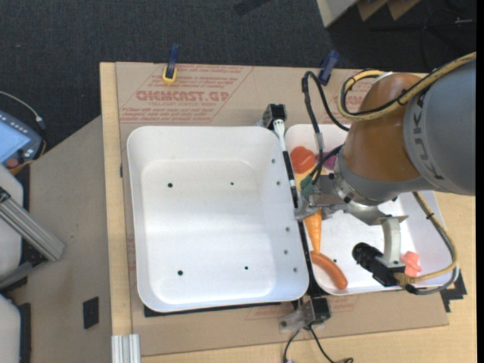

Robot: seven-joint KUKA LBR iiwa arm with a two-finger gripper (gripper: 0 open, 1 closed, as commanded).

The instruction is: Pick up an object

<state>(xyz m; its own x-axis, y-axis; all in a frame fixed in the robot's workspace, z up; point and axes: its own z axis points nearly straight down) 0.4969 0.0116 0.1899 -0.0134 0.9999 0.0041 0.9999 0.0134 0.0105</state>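
Arm [408, 138]: I see it reaching in from the right of the frame, its orange band and grey wrist hanging over the right bin [423, 278]; it covers most of that bin's upper half

Gripper [321, 195]: I place it low over the right bin's left side, just right of the wall between the two bins; the bulk of the wrist hides the tips, so I cannot tell whether it is spread or closed, nor whether anything sits in it

Carrot [314, 229]: my likeliest target; an orange tapering piece, thick end up under the gripper, point toward the lower frame; it lies directly below the gripper in the picture and looks to touch or nearly touch it; its long axis runs nearly top to bottom, leaning slightly left

Sausage [330, 269]: orange-red and rounded, just below the carrot's tip; long axis slants from upper left to lower right; clear of the arm

Red piece [302, 158]: a rounded red-orange object above and left of the gripper, hard by the bin wall; something green shows beside it, too small for me to name

Black piece [374, 263]: dark, lower centre of the right bin; a small pink object [411, 263] lies to its right

Left bin [212, 218]: white, centre left of the frame

My read: the grasp is under way at the carrot, judging by position alone; no lift is evident
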